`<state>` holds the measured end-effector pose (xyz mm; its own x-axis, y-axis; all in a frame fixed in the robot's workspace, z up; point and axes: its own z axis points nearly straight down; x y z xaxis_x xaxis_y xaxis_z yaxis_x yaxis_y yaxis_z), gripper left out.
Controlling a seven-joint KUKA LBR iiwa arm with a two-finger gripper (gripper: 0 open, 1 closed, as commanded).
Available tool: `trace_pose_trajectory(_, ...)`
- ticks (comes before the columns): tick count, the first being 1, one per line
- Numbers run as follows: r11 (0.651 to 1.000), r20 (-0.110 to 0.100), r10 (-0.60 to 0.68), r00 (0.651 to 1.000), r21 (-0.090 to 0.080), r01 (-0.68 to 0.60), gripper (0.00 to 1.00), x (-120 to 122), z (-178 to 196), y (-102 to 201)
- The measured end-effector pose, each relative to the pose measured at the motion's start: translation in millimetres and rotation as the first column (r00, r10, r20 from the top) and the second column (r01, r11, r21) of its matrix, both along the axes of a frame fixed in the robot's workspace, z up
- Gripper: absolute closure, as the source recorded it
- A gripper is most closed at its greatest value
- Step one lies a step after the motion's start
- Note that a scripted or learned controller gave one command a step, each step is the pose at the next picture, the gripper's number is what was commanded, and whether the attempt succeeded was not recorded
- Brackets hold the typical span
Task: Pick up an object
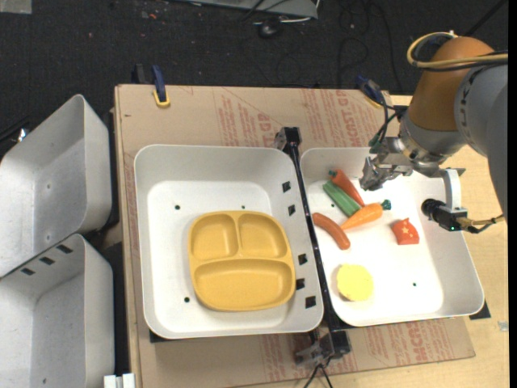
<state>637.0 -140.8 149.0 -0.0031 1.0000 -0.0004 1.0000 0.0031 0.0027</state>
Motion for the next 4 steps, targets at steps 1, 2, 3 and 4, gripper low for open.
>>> trace_pose_trajectory(1,1.000,0.005,0.001,1.000,-0.001,-0.001,1.00,4,62,7)
trace_pose_trajectory(2,1.000,0.004,0.001,1.000,-0.001,-0.001,1.00,5,116,6)
trace_pose_trajectory(3,1.000,-0.005,0.001,1.000,0.000,-0.001,1.00,-19,104,43)
trace_pose_trajectory(4,1.000,-0.005,0.004,1.000,0.002,-0.004,1.00,-50,108,92)
